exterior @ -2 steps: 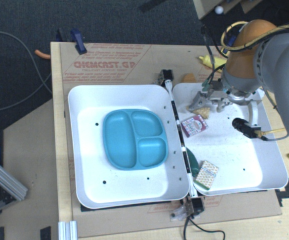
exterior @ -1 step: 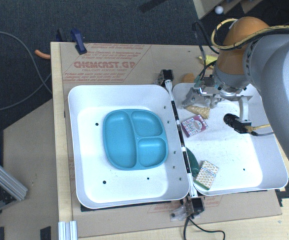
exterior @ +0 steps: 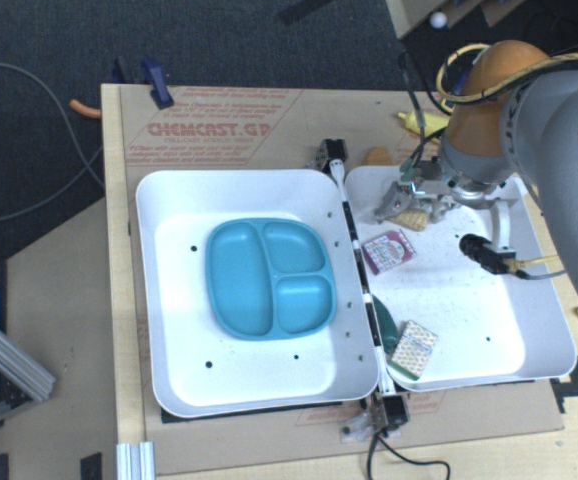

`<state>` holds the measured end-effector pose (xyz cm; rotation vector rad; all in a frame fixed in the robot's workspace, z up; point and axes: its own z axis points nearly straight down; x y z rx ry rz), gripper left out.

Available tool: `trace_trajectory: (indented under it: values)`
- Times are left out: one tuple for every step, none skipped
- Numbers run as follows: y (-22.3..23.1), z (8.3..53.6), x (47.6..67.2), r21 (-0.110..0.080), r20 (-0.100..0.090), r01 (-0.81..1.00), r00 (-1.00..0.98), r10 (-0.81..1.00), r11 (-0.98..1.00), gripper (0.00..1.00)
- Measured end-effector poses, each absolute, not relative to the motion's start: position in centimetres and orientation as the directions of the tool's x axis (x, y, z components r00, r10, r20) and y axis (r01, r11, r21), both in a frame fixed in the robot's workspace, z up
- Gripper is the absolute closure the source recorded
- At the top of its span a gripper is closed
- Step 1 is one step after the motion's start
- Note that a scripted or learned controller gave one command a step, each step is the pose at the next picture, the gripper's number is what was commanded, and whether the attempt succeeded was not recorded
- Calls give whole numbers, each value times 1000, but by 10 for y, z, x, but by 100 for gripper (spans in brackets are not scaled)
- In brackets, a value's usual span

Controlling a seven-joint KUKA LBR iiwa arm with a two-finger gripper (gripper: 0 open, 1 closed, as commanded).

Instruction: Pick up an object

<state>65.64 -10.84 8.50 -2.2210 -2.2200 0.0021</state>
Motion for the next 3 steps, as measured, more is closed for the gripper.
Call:
trace_trajectory:
  values:
    - [-97,85,667,2,0,1000,-1,1000,1,0]
    - [-97,96,668,6,-1,1000,-2,1000,2,100]
    - [-56,185,593,-1,1,1000,-1,1000,1,100]
